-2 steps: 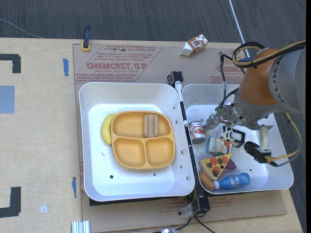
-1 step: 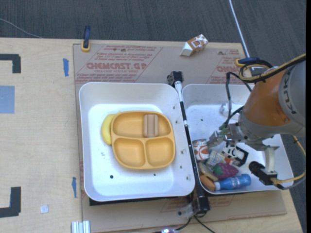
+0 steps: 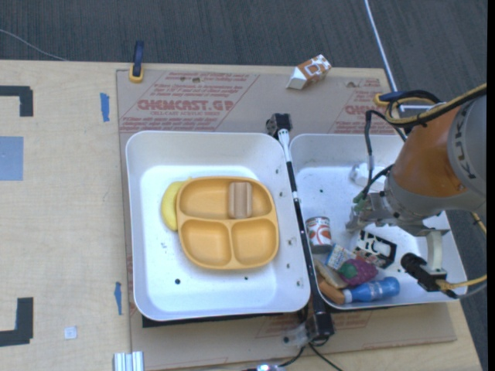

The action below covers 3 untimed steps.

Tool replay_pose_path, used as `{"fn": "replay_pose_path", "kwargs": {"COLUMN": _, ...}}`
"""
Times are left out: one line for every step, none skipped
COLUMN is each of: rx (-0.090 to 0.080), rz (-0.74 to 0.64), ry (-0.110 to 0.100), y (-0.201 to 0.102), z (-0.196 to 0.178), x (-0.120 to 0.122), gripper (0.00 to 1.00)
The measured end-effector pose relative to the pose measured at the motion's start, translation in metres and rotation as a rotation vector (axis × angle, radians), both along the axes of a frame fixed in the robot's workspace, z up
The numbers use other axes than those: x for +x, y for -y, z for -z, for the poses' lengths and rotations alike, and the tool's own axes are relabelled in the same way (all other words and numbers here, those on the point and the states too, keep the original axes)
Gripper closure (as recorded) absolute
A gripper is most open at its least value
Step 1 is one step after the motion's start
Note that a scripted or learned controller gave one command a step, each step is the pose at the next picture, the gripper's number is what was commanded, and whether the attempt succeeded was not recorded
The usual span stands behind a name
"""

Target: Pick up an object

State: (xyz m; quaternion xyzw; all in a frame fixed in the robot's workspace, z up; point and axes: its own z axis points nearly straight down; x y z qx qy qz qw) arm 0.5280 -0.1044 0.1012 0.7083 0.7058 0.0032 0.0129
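My gripper [image 3: 374, 243] hangs low over the right bin [image 3: 332, 154], just above a heap of small objects near the bin's front. That heap holds a small tin can [image 3: 318, 233], a blue bottle [image 3: 373, 291] lying on its side, a magenta and green toy [image 3: 357, 270] and an orange piece [image 3: 330, 291]. A white crumpled item [image 3: 360, 174] lies further back in the same bin, partly hidden by the arm. The grey arm with its orange band [image 3: 425, 165] covers the bin's right half.
The left bin [image 3: 147, 207] bears a yellow divided plate [image 3: 228, 242] with a tan block [image 3: 240, 199] in its top compartment and a banana [image 3: 169, 205] tucked under its left rim. A small carton [image 3: 309, 71] lies on the board behind the bins. A black clamp [image 3: 278, 123] sits between the bins.
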Motion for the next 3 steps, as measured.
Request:
{"fn": "replay_pose_path", "kwargs": {"rx": 0.0, "rz": 0.0, "ry": -0.001, "y": 0.0, "z": 0.0, "x": 0.0, "gripper": 0.0}}
{"fn": "replay_pose_path", "kwargs": {"rx": 0.002, "rz": -0.001, "ry": 0.001, "y": -0.005, "z": 0.011, "x": -0.043, "gripper": 0.0}}
{"fn": "replay_pose_path", "kwargs": {"rx": -0.005, "rz": 0.002, "ry": 0.011, "y": -0.002, "z": -0.001, "x": -0.04, "gripper": 1.0}}
